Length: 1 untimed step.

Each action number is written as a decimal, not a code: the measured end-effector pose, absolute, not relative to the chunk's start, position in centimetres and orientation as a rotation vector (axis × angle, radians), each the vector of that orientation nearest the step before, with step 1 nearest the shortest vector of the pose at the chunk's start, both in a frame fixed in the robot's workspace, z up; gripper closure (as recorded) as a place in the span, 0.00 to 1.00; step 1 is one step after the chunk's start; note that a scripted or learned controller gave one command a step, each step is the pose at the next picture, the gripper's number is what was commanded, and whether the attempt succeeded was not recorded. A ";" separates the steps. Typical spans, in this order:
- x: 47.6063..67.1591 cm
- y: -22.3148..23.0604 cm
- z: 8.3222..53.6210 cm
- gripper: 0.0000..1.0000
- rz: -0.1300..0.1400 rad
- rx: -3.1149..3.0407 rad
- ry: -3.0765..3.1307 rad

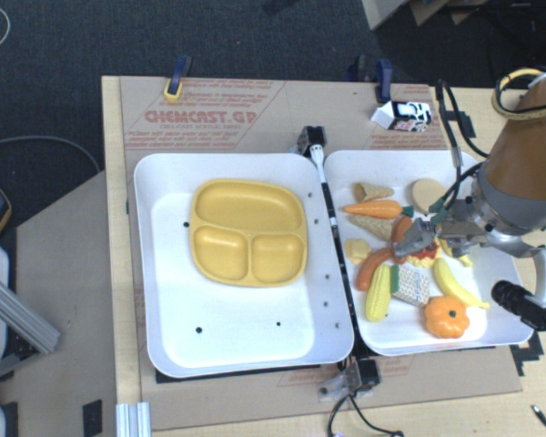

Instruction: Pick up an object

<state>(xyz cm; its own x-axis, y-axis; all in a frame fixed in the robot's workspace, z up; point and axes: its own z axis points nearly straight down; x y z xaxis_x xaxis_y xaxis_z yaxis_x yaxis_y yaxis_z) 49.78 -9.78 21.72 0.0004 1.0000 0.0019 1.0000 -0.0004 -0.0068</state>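
The right white bin (500, 335) holds several toy foods: an orange carrot (378, 210), a corn cob (379, 291), a red sausage (372, 268), a yellow banana (456, 283), an orange pumpkin (446, 318), a pale checked block (411, 286) and a round beige bun (428, 192). My gripper (411, 242) hangs low over the middle of this pile, just right of the carrot's tip and above the sausage. A red piece (401, 229) shows right at its tip. The grey wrist and orange-banded arm (528, 167) hide the bin's right part.
In the left bin (164, 317) lies a yellow divided plate (249, 232). A black clip (311, 139) sits at the back where the two bins meet. A small black-and-white item (404, 115) lies on the board behind the right bin.
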 end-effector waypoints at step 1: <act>49.3 -9.7 17.4 0.00 0.005 -2.218 -2.216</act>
<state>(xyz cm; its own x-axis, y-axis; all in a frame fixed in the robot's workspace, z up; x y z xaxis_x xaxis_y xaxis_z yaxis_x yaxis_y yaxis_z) 49.26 -9.71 17.37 0.0009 1.0000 0.0022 1.0000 -0.0009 -0.0064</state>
